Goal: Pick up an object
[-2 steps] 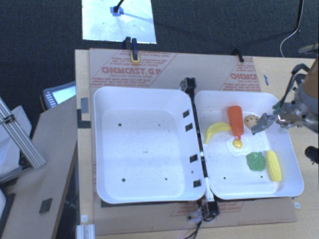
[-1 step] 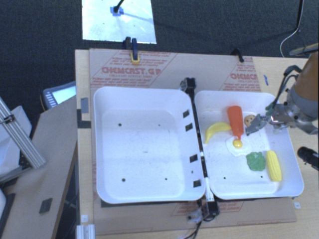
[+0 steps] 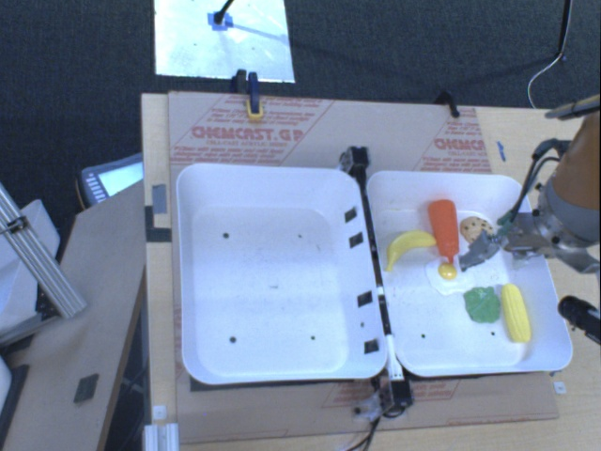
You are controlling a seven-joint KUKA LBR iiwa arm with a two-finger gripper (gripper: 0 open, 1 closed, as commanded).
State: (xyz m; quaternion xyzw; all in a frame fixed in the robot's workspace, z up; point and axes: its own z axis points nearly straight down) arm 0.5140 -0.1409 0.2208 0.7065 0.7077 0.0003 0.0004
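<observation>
How far the jaws stand apart cannot be told from this slanted view, and nothing shows between them; the gripper (image 3: 481, 249) hangs low over the right bin (image 3: 545, 353), reaching in from the right. Going left to right across that bin, the banana (image 3: 409, 245) lies furthest from it, then the carrot (image 3: 443, 230), whose long axis runs up and down the view just left of the gripper, above the fried egg (image 3: 449, 274). The cookie (image 3: 472, 225), green leaf (image 3: 482, 303) and corn cob (image 3: 515, 312) follow, so the carrot seems the likeliest pick.
</observation>
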